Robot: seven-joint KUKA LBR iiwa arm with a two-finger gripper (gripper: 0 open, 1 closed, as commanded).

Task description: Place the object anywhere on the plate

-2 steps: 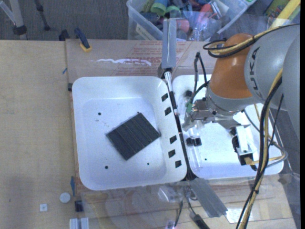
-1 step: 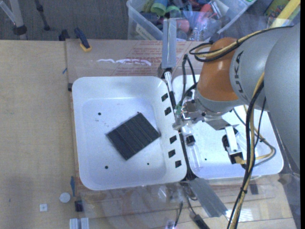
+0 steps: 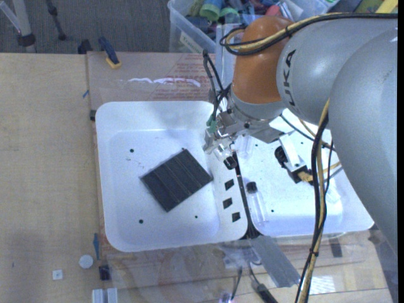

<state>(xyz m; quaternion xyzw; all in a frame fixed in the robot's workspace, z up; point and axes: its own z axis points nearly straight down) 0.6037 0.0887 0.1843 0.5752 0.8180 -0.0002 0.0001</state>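
Nearest the camera, below the pincer and toward the bench's front edge, a grey flat strip (image 3: 273, 261) lies on clear film beyond the bins' rims. Down and to the left of the pincer, a dark grey, ribbed, square plate (image 3: 176, 178) lies flat and turned cornerwise on the floor of the left shallow white bin (image 3: 120, 226). Just below the pincer, along the seam where the two bins meet, a row of small black squares (image 3: 229, 193) runs toward the front. The two-finger pincer (image 3: 222, 145) hangs over that seam, near the plate's right corner but apart from it; whether its fingers are spread or closed cannot be told, nor can any object be made out between them. Above it rises the arm's orange band (image 3: 262, 59). Farther back, a clear plastic tub of coloured toys (image 3: 252, 5) stands behind the bench.
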